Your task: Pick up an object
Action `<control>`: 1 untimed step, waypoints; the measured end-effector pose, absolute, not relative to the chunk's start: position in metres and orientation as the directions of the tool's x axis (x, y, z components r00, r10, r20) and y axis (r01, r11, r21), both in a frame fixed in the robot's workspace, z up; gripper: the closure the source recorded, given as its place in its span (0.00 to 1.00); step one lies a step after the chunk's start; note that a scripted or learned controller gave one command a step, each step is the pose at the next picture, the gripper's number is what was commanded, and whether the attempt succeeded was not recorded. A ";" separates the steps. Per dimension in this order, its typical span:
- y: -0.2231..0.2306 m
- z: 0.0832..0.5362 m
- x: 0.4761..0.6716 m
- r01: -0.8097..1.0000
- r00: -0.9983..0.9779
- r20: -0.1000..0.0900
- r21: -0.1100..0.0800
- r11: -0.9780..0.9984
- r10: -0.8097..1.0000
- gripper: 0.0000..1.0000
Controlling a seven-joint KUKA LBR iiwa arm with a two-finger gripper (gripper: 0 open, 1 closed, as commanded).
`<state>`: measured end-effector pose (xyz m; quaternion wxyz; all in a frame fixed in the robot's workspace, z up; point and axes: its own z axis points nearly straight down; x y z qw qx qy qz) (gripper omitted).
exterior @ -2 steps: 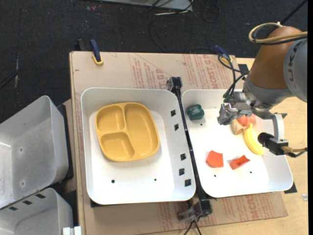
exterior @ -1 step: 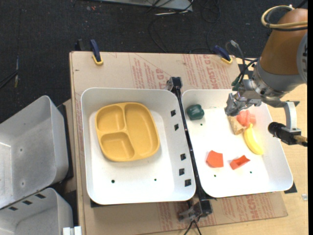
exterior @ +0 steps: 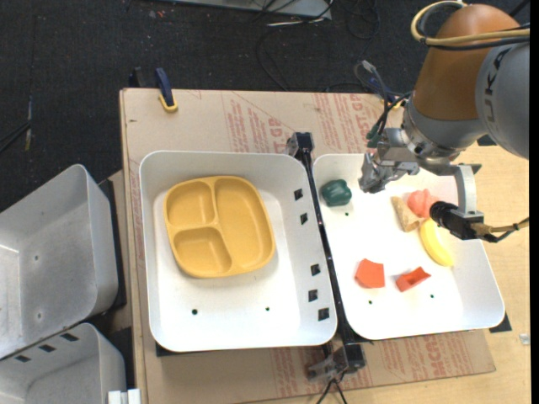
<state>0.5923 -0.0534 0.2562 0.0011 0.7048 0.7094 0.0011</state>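
The claw [exterior: 376,178] is hanging over the right bin [exterior: 472,305], near a green lump [exterior: 336,193]. I cannot tell its grip. A banana [exterior: 436,244] is lying close by.

Bright, even overhead light; white bins [exterior: 227,326] near blown out, w/ little surface detail. Shadows soft and short, e.g. a faint one under the yellow divided plate [exterior: 221,225]. Dark floor [exterior: 67,40] at top underexposed. Focus fairly sharp overall, slight graininess; orange band [exterior: 459,57] shows mild glare.
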 end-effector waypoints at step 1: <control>-0.003 0.255 0.597 1.000 -0.008 0.001 0.002 0.008 1.000 1.00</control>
